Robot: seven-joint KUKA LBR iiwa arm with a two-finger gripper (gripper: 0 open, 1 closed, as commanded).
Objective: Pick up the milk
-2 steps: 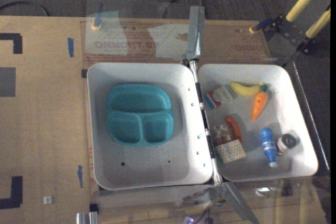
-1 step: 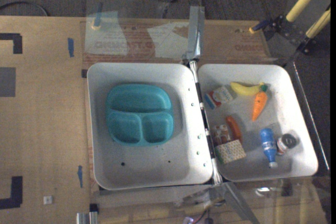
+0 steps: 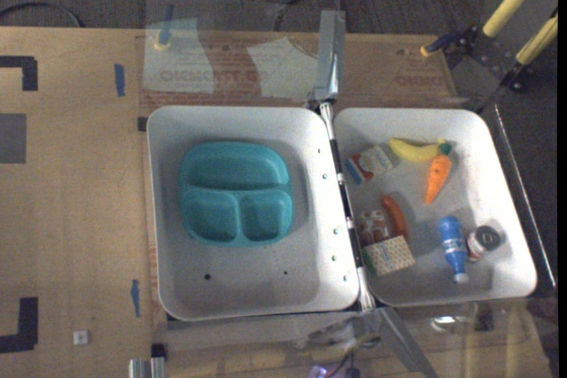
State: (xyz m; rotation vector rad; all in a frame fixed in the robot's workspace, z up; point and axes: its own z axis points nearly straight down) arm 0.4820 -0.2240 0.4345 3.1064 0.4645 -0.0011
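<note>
Milk (image 3: 373,162), judged to be the small white carton, is seen lying in the right-hand bin (image 3: 509,217) close to its left wall, just beside the banana (image 3: 416,150). A descent from above, kept clear of that wall, is advised; the pincer's state cannot be told

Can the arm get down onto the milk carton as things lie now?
Probably yes: the milk carton lies uncovered in the right bin, though the banana and the bin's left wall sit close.

We see a teal divided plate (image 3: 236,203) in the left bin (image 3: 168,217), a banana (image 3: 416,150) touching a carrot (image 3: 438,177), a blue bottle (image 3: 453,246) in the right bin (image 3: 505,190).
</note>
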